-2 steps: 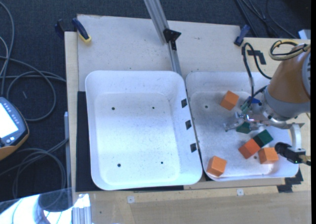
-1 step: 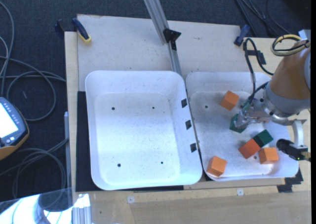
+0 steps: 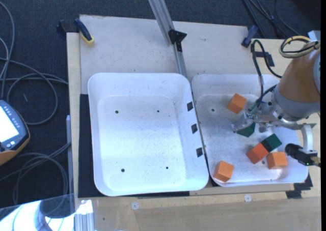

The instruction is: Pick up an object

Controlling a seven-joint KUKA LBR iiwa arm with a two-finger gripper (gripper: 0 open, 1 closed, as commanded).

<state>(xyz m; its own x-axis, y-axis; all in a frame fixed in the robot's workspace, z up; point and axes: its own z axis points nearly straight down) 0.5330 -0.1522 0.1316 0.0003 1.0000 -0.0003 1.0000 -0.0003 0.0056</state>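
my gripper [image 3: 246, 122] is down inside the right bin [image 3: 204, 85], close to its middle, with my grey arm and its orange band [image 3: 300, 80] reaching in from the right edge. right at the gripper tip sits a dark green block [image 3: 246, 131], touching or just under it; the metal parts blur together there, so i cannot tell how the gripper is set or whether the block is actually caught in it.

the other pieces lie around it in the same bin. an orange cube [image 3: 237, 103] rests just up and left of the gripper, apart from it. lower right, a red-orange block [image 3: 257, 153] sits against a second dark green block [image 3: 271, 142], and another orange cube [image 3: 277, 160] lies just beside those two. a fourth orange cube [image 3: 223, 171] is near the bin's front edge, well apart from the rest.

the left bin [image 3: 102, 85] sits alongside, its rim meeting the right bin's. both rest on the pale tabletop [image 3: 127, 41], where a slanted metal pole [image 3: 160, 8] comes down between the bins.
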